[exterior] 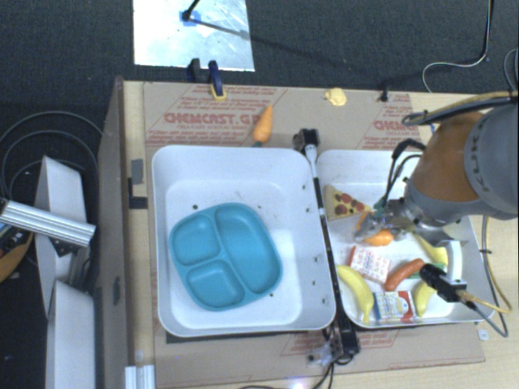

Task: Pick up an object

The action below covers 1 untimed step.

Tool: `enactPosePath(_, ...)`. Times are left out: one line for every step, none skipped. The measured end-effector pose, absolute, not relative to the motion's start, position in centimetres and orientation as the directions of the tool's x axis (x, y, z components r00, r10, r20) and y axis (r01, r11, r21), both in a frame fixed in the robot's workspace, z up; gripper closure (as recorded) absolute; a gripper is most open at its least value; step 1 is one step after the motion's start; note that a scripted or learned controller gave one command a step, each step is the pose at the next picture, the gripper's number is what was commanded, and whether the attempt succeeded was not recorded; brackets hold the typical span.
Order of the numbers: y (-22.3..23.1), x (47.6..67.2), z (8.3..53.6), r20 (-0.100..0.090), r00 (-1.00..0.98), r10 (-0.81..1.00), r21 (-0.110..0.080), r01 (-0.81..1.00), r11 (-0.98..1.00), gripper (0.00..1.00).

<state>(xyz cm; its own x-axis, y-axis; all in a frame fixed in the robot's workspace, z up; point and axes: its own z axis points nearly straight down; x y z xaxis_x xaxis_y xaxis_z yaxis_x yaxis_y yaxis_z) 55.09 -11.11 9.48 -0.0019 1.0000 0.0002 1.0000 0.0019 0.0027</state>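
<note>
End effector (375, 227) lowered at toy carrot (379, 237), nine o'clock of the right bin (357, 162); grip state indiscernible; pizza slice (342, 202) adjacent.

Robotics lab, not a home. Grey KUKA arm (466, 164) with orange band is reaching over a bench (203, 108) topped with printed cardboard sheeting, two shallow white bins (235, 164) sitting side by side on it. Right bin is holding toy food: plastic bananas (357, 292), pizza slice (344, 203), sausage (403, 273). Left bin is holding a blue divided tray (224, 254). Cables (24, 148) are trailing over dark carpet (57, 39), aluminium extrusion (45, 223) lying at left, clamps (204, 71) gripping the bench edge.
</note>
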Motion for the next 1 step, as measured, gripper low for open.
enactPosePath(-1.61,58.03,19.03,0.004,-0.015,1.000,0.013,1.000,0.015,1.00)
